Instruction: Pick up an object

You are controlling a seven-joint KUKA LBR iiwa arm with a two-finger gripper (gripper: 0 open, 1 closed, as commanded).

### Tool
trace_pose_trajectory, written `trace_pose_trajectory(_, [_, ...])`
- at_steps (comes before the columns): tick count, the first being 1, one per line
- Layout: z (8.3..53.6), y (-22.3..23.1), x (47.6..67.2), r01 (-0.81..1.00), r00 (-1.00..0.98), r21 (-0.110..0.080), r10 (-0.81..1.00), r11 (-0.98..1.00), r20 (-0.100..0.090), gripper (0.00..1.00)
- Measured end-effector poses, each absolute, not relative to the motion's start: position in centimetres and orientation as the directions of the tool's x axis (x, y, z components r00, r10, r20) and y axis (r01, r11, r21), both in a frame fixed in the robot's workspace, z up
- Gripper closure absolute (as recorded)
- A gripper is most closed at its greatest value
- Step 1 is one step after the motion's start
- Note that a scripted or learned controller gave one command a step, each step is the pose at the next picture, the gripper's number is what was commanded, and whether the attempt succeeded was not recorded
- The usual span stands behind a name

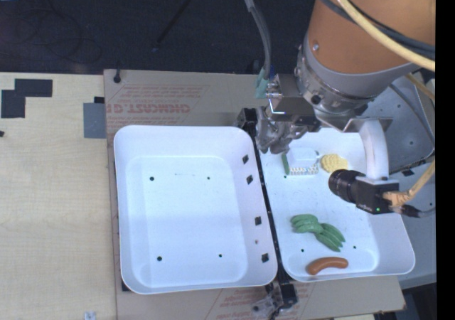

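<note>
Toothbrush [301, 163] lies just beside the tool [276, 142] (finger state unclear), arm angled down over right bin [398, 254].

The arm [370, 20] wears a broad orange band above a grey metal wrist. Yellow and black cables loop around it.
</note>
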State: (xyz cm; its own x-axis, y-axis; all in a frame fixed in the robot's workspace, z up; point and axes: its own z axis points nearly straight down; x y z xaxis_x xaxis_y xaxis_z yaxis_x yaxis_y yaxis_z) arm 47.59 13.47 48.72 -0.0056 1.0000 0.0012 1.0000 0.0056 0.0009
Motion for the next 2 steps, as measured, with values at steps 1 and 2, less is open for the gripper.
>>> trace_pose_trajectory(1, [54.0,15.9,51.6,1.000,-0.005,0.002,1.000,0.005,0.000,1.00])
trace_pose_trajectory(2, [53.4,13.2,58.7,1.000,0.003,-0.003,1.000,-0.003,-0.003,1.00])
